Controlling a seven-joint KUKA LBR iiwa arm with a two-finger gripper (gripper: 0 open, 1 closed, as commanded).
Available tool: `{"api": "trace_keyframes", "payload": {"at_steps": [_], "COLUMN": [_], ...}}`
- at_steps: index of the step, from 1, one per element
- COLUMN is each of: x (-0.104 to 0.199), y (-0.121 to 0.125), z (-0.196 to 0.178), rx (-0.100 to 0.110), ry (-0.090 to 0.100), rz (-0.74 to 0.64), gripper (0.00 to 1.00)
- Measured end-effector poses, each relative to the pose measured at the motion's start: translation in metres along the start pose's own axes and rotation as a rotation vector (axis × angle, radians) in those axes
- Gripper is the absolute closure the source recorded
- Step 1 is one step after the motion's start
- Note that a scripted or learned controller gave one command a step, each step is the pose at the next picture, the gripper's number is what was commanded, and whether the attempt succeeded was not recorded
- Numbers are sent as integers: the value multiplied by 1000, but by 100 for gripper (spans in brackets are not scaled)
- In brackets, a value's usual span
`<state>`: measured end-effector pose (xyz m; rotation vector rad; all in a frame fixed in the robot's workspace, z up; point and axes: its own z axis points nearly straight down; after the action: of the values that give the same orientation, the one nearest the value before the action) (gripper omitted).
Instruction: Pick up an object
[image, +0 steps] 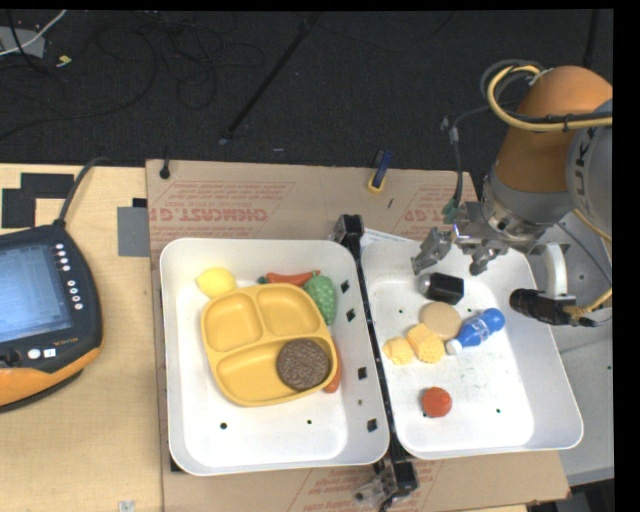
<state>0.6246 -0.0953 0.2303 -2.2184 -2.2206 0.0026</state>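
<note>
Floor: dark carpet (200, 80), black cables (150, 60) strewn across.
Desk: light wooden top (70, 450), brown printed cardboard sheet (250, 200) overlaid.
Left edge: grey touchscreen pendant (40, 300).

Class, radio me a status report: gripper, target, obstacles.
Gripper open above right bin, holding nothing. Black cylinder just below it. Blue bottle nearby.

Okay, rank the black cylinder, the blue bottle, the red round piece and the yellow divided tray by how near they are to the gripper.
1. Black cylinder, just below gripper
2. Blue bottle, right bin
3. Red round piece, right bin's front
4. Yellow divided tray, left bin
</note>
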Motion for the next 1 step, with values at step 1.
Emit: {"api": "trace_keyframes", "payload": {"at_steps": [1], "x": [-1], "y": [0], "z": [-10], "rx": [1], "ry": [1], "rz": [0], "gripper": [100]}}
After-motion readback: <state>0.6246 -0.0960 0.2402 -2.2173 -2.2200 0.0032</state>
